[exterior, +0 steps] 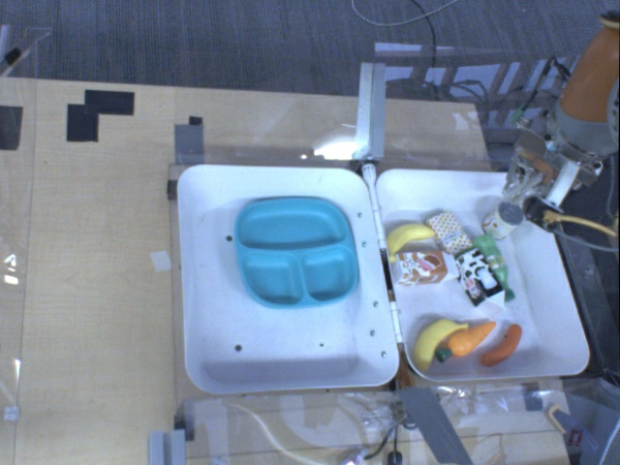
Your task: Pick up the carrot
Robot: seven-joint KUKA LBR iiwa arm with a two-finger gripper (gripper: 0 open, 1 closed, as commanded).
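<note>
The carrot (pixel 472 338) is orange with a small green stem end. It lies near the front of the right bin (pixel 572 332), leaning against a yellow banana (pixel 435 337) on its left. My gripper (pixel 524 180) hangs over the far right corner of that bin, well behind the carrot and apart from it. Nothing shows between the gripper and the carrot except other items in the bin.
An orange-red sausage-shaped item (pixel 502 345) lies just right of the carrot. Further back are a second banana (pixel 411 235), small packets (pixel 422 267), a black-and-white carton (pixel 475 277), a green item (pixel 492 256) and a white cup (pixel 501 221). The left bin (pixel 208 347) holds a blue divided plate (pixel 295 252).
</note>
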